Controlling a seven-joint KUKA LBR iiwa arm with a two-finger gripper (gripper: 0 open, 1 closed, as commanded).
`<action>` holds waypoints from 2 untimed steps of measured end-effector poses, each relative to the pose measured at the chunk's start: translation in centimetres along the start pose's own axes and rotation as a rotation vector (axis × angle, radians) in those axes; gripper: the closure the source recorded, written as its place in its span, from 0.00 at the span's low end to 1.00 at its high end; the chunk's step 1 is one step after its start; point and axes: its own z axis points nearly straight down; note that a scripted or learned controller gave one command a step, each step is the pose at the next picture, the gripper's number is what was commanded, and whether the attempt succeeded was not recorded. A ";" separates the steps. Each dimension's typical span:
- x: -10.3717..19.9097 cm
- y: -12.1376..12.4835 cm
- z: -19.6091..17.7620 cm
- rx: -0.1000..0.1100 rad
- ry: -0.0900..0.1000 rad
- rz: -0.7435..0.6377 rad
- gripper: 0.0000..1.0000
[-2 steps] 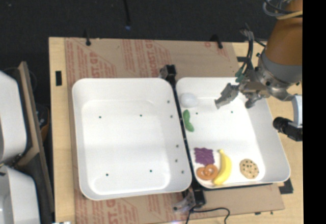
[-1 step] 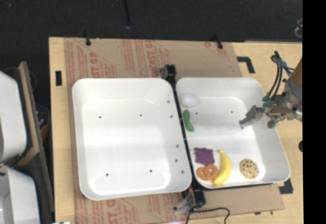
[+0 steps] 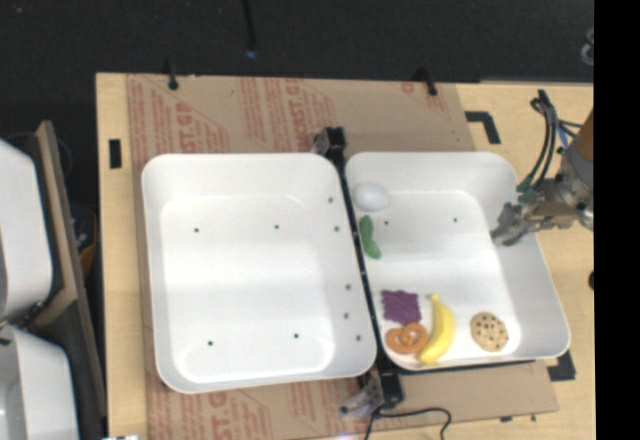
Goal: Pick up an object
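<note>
Along the right bin's (image 3: 520,268) near edge lie a cookie (image 3: 489,331), banana (image 3: 439,329), pretzel (image 3: 407,337) and purple piece (image 3: 400,305), all below and left of the hand (image 3: 512,226). That hand hangs over the bin's right rim, holding nothing; its opening cannot be told. Further left lie a green piece (image 3: 370,237) and white egg (image 3: 371,196).

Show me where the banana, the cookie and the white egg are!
banana (image 3: 439,330), camera view, middle of its yellow curve
cookie (image 3: 489,331), camera view, center of its round top
egg (image 3: 371,196), camera view, middle of its white shell
</note>
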 end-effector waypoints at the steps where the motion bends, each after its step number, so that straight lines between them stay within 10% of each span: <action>1: -1.2 12.5 -3.0 0.001 0.000 -0.002 1.00; 2: -2.4 2.8 3.9 0.008 0.002 0.004 1.00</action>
